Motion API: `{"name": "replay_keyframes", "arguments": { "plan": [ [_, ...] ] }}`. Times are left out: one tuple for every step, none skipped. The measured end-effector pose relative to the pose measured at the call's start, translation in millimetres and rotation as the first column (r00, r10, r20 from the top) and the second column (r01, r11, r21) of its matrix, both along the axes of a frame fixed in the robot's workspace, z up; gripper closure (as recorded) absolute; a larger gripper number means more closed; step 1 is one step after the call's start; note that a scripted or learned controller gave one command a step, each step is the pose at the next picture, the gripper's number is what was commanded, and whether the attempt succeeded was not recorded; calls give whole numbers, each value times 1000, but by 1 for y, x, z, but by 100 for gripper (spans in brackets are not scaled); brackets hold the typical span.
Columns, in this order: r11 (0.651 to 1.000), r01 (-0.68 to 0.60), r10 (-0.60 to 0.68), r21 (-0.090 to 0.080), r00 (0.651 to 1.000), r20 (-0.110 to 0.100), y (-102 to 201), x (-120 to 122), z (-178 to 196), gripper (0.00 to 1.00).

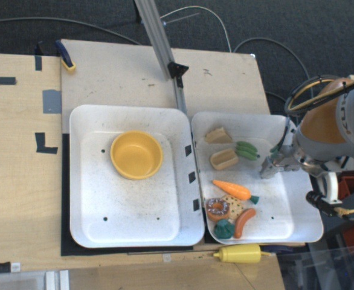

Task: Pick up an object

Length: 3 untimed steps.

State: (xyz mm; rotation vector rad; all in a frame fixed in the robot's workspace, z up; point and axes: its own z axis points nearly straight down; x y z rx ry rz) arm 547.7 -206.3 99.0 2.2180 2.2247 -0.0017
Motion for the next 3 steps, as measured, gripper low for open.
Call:
{"name": "replay_keyframes", "arguments": {
  "plan": [
    [1000, 1, -1, -1, 1000, 5, -1, 0, 63, 100],
    [1000, 2, -2, 0, 1000, 0, -3, -4, 121, 100],
    [1000, 2, -2, 0, 1000, -2, -3, -5, 107, 100]
  ]
}}
